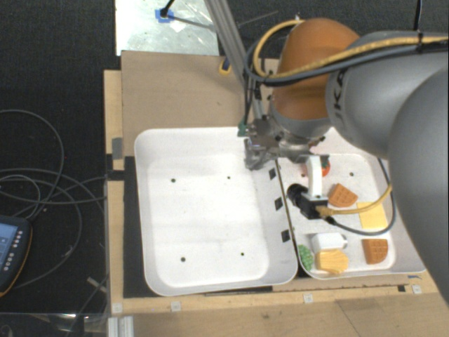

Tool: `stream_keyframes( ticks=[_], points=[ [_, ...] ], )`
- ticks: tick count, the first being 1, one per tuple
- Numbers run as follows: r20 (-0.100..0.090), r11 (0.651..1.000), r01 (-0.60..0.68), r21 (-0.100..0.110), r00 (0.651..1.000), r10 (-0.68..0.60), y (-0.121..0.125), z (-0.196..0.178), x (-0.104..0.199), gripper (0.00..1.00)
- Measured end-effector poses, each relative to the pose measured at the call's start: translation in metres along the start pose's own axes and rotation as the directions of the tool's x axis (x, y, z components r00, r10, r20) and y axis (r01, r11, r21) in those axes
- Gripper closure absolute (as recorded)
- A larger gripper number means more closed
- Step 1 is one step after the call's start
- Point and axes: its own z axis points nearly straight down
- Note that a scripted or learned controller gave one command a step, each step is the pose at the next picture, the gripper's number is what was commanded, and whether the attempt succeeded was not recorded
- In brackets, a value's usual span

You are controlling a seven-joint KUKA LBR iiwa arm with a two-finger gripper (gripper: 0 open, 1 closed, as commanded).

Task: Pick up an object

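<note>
Progress on the pick looks slight, as far as this view tells: nothing is visibly lifted, and the objects all lie in the right bin (365,161). The arm (393,83) reaches in from the right, its orange band (309,55) high over the far part of the bins, and the hand (261,149) hangs at the far end of the divide between the two bins, just over the right edge of the left bin (203,209). Whether it is spread, pressed together or pinching something, I cannot tell; the wrist and its fittings hide that part.

The candidates sit nearer and to the right of the hand. An orange waffle-like piece (343,196) lies beside a yellow block (372,216); nearer still are a white block (328,242), a yellow-orange piece (333,261) touching it, an orange square (375,250) and a small green item (306,256) at the bin's near-left edge. A red-and-white object (317,170) lies just right of the hand, partly under the cables.

My judgement: the grasp itself is not yet shown done. What is left is to settle over one item, close on it, and lift it clear.
</note>
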Motion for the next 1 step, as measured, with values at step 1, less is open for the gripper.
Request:
stream_keyframes(
  ticks=[1],
  points=[
    [0.002,1.000,-0.008,0.000,1.000,0.008,0.0006,0.0004,-0.0043,0.00]
  ],
)
